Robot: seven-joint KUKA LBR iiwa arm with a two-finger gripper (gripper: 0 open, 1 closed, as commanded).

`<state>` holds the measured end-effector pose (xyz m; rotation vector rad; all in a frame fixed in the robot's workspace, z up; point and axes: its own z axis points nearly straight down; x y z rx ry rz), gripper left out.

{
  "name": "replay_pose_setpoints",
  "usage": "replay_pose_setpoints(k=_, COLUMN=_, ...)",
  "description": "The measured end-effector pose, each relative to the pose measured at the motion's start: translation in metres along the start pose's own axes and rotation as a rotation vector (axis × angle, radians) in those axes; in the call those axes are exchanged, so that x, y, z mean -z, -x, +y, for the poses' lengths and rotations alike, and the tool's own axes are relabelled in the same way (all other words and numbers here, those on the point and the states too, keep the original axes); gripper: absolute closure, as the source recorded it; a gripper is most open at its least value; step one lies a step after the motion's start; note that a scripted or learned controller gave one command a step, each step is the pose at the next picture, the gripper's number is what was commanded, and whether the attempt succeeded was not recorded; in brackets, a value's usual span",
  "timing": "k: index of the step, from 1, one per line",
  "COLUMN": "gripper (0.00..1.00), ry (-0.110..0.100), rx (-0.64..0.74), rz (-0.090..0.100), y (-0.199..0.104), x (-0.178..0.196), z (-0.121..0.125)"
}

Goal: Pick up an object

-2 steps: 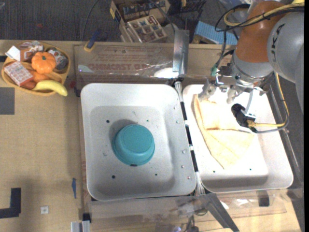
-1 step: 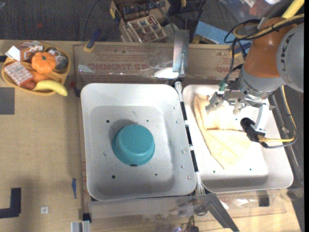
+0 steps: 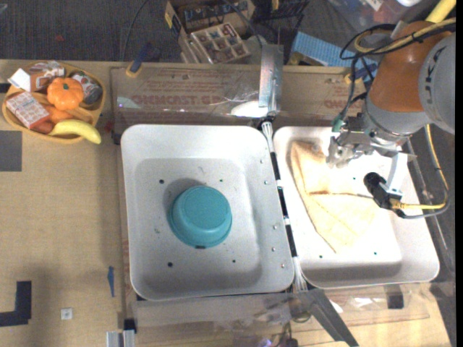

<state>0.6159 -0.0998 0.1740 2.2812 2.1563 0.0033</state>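
The tool (image 3: 338, 154) sits over the upper left part of the right bin (image 3: 423, 262), above a thin, flat tan cloth (image 3: 340, 212) spread across that bin's floor; its opening cannot be determined. The cloth's upper corner lies near the bin wall. A round teal bowl (image 3: 201, 215), inverted and smooth, occupies the left bin (image 3: 145, 150), centred, well apart from all walls.

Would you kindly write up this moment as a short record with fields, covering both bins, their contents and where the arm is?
left bin: shallow white bin holding a round teal plastic bowl, upside down, near its middle
right bin: shallow white bin holding a thin beige cloth spread flat
arm: grey arm with orange band, reaching in from the right
gripper: low over the cloth's upper edge
beside bins: basket with an orange pumpkin and a yellow banana
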Motion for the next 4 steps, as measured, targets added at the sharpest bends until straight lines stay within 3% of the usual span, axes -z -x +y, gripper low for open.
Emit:
replay_pose_setpoints(k=1, gripper=0.00, ry=0.000, rx=0.000, rz=0.000, y=0.000, x=0.000, z=0.000)
replay_pose_setpoints(k=2, gripper=0.00, ry=0.006, rx=0.132, rz=0.000, y=-0.001, x=-0.085, z=-0.011)
replay_pose_setpoints(k=3, gripper=1.00, ry=0.012, rx=0.126, rz=0.000, y=0.002, x=-0.074, z=-0.009)
replay_pose_setpoints(k=4, gripper=1.00, ry=-0.001, rx=0.316, rz=0.000, y=0.004, x=0.015, z=-0.010)
